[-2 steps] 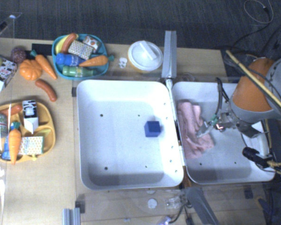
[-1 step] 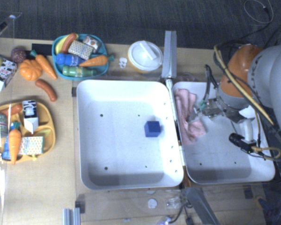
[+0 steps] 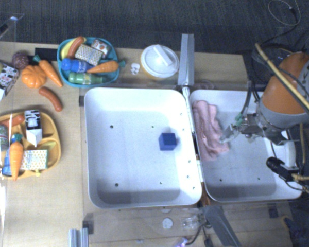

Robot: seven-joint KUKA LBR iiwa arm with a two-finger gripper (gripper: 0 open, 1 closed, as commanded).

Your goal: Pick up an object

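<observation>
Jaws-wise: cannot tell how far open, too small and blurred at the end of the arm (image 3: 286,99). Cannot see anything between them either. Sitting low in the right bin (image 3: 247,189), just beside or touching the right edge of the pink cloth (image 3: 208,130). Cannot say which.

Nearest candidate for the pick: that cloth, bunched lengthwise against the bin's left wall. Other candidate: blue cube (image 3: 168,141), alone in the middle of the left bin (image 3: 100,189), well apart from the arm.

Likely ways to fail from here:
- Pinching only a loose fold at the cloth's edge, then losing it on the lift as the fabric slides out.
- Closing beside the cloth instead of around it, and coming up with nothing.
- Pushing the cloth harder against the wall rather than gathering it, leaving less to bite.
- Scraping the bin floor if driven lower.
</observation>
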